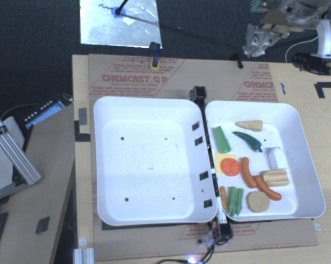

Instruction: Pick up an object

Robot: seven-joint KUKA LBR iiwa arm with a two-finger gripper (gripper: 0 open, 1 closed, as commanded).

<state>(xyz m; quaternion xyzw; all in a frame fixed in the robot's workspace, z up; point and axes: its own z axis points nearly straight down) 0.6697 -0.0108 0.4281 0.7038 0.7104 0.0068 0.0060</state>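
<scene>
While the gripper [257,42] hangs high at about one o'clock, beyond the bins' far edge, whether it is released or clenched cannot be told. All the toy food lies in the right bin [305,147], at three to five o'clock. A corn cob [249,125] points its narrow end toward three o'clock. A dark green pepper [248,140] runs from ten to four o'clock. A green bean pod [221,139] lies along twelve to six. A tomato slice [230,166] sits just beside two orange sausages [254,178], their long axes running eleven to five. A bread roll [275,176] lies crosswise, touching them. The left bin [108,114] sits at nine o'clock.
</scene>
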